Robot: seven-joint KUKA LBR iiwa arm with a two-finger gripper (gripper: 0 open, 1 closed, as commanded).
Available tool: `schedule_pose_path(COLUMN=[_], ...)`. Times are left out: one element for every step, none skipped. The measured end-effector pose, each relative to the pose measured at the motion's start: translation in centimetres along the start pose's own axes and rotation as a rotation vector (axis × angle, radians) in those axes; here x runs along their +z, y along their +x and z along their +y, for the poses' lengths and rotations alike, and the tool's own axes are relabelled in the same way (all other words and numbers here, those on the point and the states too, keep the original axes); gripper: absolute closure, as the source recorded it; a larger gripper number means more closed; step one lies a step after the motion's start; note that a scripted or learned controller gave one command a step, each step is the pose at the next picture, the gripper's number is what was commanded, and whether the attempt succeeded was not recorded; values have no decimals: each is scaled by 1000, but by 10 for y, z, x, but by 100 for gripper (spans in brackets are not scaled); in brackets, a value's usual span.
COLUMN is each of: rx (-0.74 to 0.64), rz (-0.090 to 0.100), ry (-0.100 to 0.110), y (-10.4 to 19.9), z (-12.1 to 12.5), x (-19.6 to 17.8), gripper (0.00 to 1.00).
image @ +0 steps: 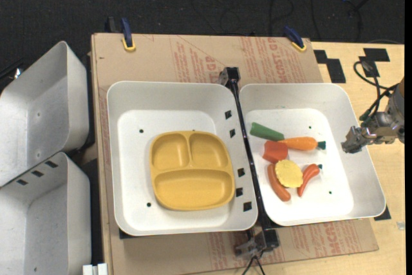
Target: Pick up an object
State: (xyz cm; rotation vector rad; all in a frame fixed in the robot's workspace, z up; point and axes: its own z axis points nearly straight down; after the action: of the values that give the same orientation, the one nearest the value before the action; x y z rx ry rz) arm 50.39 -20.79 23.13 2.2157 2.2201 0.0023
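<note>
Toy foods, the objects to pick from, lie clustered in the right bin [335, 100], right of the frame's centre. At the right edge, the gripper [354, 140] hangs over that bin's right rim; whether it is spread or closed cannot be told, and it holds nothing visible. Moving left: an orange carrot [300, 143], a red chilli [309, 176], a yellow round piece [288, 173] lying over a sausage [278, 186], a red block [275, 151], a green piece [266, 132]. The left bin [129, 106] holds a yellow divided plate [192, 170]. Both bins sit on the bench [193, 58].
</note>
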Motion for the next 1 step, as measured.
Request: schedule_pose_path(rx=[-6], rz=[4], ry=[3], y=[49], z=[4], x=[-8], gripper=[100])
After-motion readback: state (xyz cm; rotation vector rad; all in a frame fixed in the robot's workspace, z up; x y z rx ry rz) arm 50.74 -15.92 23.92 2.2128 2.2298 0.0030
